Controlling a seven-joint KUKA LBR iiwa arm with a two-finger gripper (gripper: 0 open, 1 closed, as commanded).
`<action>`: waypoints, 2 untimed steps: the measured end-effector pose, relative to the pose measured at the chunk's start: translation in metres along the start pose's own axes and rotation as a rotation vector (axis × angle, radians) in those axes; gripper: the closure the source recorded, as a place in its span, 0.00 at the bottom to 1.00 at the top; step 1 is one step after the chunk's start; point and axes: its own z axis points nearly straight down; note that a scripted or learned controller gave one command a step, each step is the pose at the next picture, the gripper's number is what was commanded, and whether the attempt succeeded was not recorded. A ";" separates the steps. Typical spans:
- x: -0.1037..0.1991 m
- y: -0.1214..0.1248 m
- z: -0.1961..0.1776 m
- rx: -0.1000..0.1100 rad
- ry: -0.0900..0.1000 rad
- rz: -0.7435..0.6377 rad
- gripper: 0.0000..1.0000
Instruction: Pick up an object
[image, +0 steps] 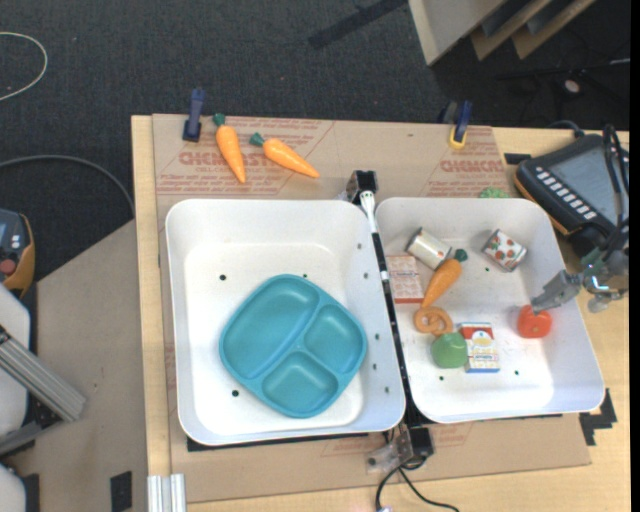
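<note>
Right now I see the hand (562, 291) low at the right rim of the right bin (575, 385); whether it is open or gripping anything I cannot tell. Nearest to it lies a red tomato (534, 322), just below and left, apart from it as far as I can judge. Further left sit a carrot (442, 279), a green cup (450, 350) and a small carton (481, 348). A blue tray (292, 345) fills the left bin (190, 300).
</note>
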 end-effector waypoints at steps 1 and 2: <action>0.058 -0.014 0.129 0.013 0.007 -0.004 0.00; 0.104 0.065 0.146 -0.006 -0.001 -0.007 0.00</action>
